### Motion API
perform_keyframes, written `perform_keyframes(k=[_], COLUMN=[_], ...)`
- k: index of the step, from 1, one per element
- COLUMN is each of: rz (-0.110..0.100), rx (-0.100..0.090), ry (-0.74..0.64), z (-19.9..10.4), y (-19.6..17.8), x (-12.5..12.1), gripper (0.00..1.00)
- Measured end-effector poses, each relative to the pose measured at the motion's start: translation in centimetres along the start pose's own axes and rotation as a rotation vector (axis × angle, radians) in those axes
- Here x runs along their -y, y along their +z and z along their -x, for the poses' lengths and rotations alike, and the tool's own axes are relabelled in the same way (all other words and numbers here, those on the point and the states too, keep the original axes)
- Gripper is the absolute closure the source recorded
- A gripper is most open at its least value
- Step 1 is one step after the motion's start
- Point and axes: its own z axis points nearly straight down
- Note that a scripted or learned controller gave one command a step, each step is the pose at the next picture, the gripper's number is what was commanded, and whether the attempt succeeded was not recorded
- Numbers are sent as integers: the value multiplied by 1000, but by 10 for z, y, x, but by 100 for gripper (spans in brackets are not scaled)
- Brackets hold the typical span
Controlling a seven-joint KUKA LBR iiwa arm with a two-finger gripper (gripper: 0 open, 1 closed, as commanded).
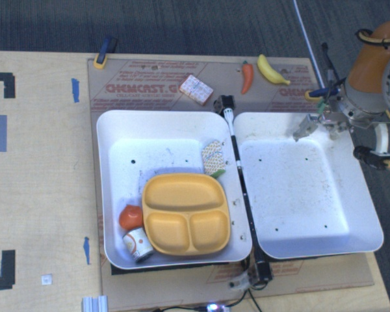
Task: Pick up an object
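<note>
My gripper (310, 127) hangs over the far right corner of the right bin (299, 194), with nothing visibly held. In the left bin (117, 142) lies a yellow divided plate (185, 216). At the plate's left edge sit a red tomato-like ball (130, 217) and a small white and orange can (138, 244). A small patterned packet (212, 156) lies just beyond the plate, near the wall between the bins.
On the cardboard behind the bins lie a toy banana (272, 70), a red chili pepper (247, 78) and a patterned block (195, 89). A blue and yellow clamp (104, 52) sits at the cardboard's far left corner. The arm's orange band (370, 64) rises at the right.
</note>
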Motion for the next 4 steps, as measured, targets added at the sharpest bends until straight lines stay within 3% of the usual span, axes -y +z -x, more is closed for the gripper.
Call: perform_keyframes(k=[1,2,3,4], rz=[10,-1,-3,-3], rx=[11,5,5,5], ry=[-2,2,1,4], z=[2,-64,-140,-156], y=[-12,-63,-74,-112], x=[-2,68,101,181], gripper=[100,100,100,100])
